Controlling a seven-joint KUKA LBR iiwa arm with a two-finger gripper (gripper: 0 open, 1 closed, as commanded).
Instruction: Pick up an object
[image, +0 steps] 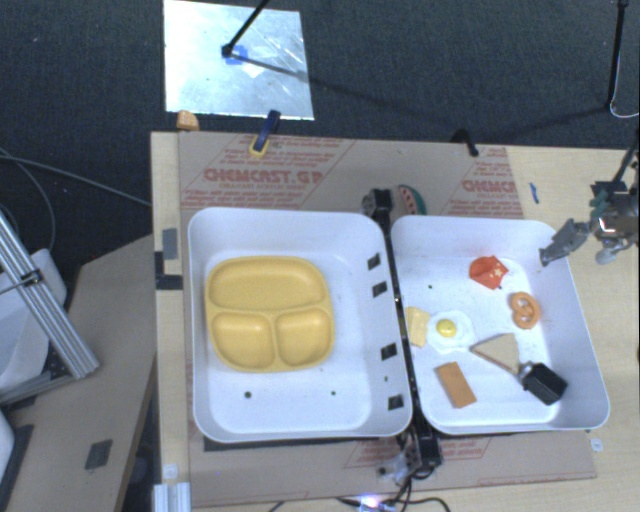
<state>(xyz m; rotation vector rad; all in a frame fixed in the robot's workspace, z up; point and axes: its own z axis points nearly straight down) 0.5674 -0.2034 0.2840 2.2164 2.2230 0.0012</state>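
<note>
In the camera view you see the gripper (572, 240) at the right bin's (580, 330) upper right rim; you cannot tell its state. The left bin (290, 232) holds a yellow tray (268, 311). The right bin holds a red piece (488, 271), pretzel (524, 309), egg (448, 329), cheese (417, 327), toast (497, 351), cracker (455, 384) and black block (543, 383). The red piece lies nearest the gripper, apart from it, below-left.

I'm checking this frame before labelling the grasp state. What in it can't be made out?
- Gripper: in the camera view at the right bin's far right rim, small and blurred; finger state unreadable.
- Arm: cut off by the right edge.
- Black object: too small to identify.
- Green item behind the bins: partly hidden by the rim.
</note>
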